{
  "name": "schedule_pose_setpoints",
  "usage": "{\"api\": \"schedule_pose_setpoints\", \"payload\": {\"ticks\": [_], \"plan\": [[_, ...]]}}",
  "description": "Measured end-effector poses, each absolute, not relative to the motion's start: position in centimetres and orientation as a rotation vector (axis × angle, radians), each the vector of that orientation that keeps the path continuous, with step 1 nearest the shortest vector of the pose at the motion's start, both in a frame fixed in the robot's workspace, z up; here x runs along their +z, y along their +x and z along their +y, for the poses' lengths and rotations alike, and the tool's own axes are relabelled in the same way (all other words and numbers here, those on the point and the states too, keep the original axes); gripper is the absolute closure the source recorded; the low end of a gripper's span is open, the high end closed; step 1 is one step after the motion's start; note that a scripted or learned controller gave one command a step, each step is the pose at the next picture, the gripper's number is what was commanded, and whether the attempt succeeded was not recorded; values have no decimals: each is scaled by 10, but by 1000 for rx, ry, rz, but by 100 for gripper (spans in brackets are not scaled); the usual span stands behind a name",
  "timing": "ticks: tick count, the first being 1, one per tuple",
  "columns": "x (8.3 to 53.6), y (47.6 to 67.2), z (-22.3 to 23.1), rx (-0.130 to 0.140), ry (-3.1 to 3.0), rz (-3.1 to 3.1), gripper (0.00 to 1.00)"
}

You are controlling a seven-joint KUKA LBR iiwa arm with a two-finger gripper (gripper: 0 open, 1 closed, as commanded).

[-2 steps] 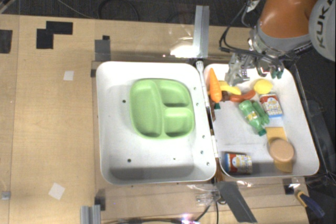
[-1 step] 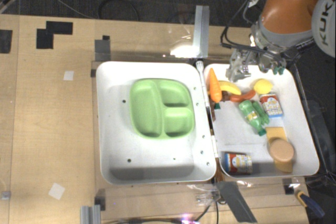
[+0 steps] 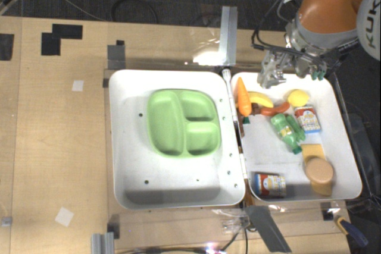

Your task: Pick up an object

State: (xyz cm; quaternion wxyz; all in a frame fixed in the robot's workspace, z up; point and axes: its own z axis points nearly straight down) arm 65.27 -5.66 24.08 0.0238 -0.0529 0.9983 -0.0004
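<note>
The right bin [image 3: 351, 181] holds several objects. An orange carrot [image 3: 241, 98] lies by its left wall, with a yellow banana [image 3: 261, 99] and a red pepper [image 3: 277, 109] beside it. A lemon [image 3: 298, 97] sits at the back. A green bottle [image 3: 287, 129] and a red-and-white can [image 3: 308, 119] lie mid-bin. A tan cylinder [image 3: 319, 171] and a tin can on its side [image 3: 271, 184] rest at the front. My gripper [image 3: 271, 75] hangs above the bin's back edge, just behind the banana, with nothing seen in it.
The left bin [image 3: 128, 187] holds a green divided plate [image 3: 183, 122]. A metal post [image 3: 228, 33] stands behind the seam between the bins. The arm's orange band [image 3: 330, 0] and cables loom over the right bin's back right corner.
</note>
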Motion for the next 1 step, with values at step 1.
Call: {"api": "schedule_pose_setpoints", "payload": {"ticks": [1], "plan": [[254, 655, -56, -2, -165, 3078, 100]]}}
